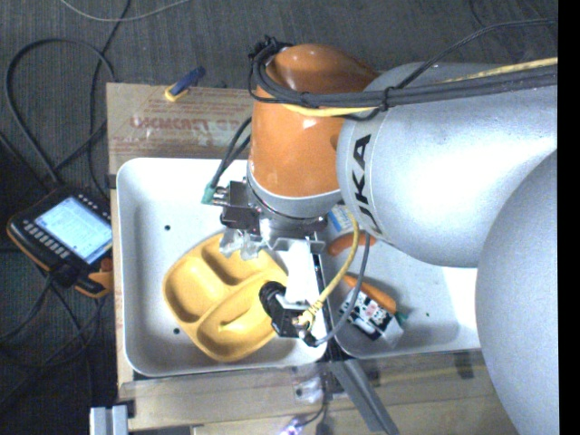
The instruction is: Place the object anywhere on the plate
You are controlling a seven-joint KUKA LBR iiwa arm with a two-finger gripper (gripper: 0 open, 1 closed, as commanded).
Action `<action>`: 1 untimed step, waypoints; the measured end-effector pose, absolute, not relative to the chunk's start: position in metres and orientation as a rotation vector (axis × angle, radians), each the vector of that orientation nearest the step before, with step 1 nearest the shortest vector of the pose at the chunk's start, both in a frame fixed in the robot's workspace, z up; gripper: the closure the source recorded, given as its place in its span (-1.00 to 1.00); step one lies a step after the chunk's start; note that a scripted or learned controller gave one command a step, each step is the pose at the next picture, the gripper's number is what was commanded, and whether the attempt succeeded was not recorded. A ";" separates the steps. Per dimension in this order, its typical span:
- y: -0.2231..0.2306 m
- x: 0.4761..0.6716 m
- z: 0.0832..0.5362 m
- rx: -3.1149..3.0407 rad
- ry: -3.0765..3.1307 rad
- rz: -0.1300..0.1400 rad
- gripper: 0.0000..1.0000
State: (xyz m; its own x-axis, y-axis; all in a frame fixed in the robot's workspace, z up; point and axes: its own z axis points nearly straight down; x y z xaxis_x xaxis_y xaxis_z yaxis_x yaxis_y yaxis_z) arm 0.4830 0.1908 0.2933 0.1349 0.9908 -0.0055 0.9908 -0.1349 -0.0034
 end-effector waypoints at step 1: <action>0.178 0.487 0.120 2.490 1.911 0.018 1.00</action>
